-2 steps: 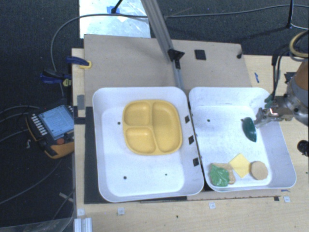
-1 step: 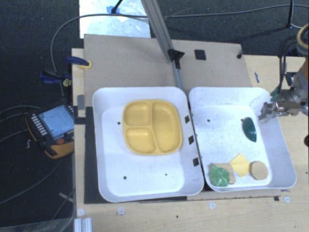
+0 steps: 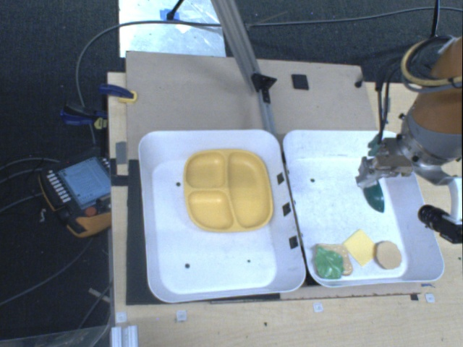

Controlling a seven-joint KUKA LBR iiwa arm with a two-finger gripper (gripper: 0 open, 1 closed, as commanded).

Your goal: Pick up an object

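Observation:
My gripper (image 3: 373,182) hangs over the right side of the right bin (image 3: 325,157), with the arm coming in from the right. A dark teal object (image 3: 375,197) sticks out below the gripper's tip, and the fingers look shut on its upper end. At the bin's front edge lie a green leafy piece (image 3: 328,265) on a tan slice (image 3: 344,263), a yellow square block (image 3: 359,246) and a round tan disc (image 3: 388,254).
The left bin (image 3: 155,194) holds a yellow divided plate (image 3: 228,190). A grey pole (image 3: 239,35) slants down to the seam between the bins. A handheld pendant (image 3: 79,194) and cables lie off the bench at left.

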